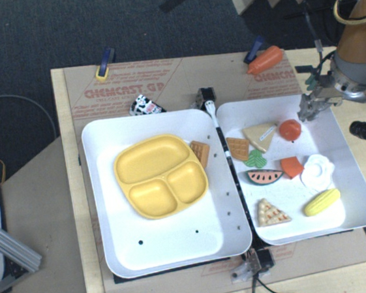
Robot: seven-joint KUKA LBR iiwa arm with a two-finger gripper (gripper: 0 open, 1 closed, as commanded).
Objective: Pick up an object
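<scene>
The right bin (360,178) holds several toy foods. A red tomato (290,129) lies near its back, beside a pale cheese wedge (260,135). A toast piece (239,148), a green leaf (257,160) and a watermelon slice (265,176) sit toward the bin's left. Further forward are an orange-red block (291,166), a fried egg (317,170), a yellow corn cob (321,201) and a pizza slice (271,212). My gripper (310,107) hangs over the bin's back right corner, just right of and above the tomato, with nothing visibly in it.
The left bin (104,204) holds a yellow divided plate (161,176) with a brown waffle piece (201,151) at its right edge. Behind the bins lie an orange clamp (265,59), a blue and yellow clamp (103,65) and a black-and-white toy (145,105).
</scene>
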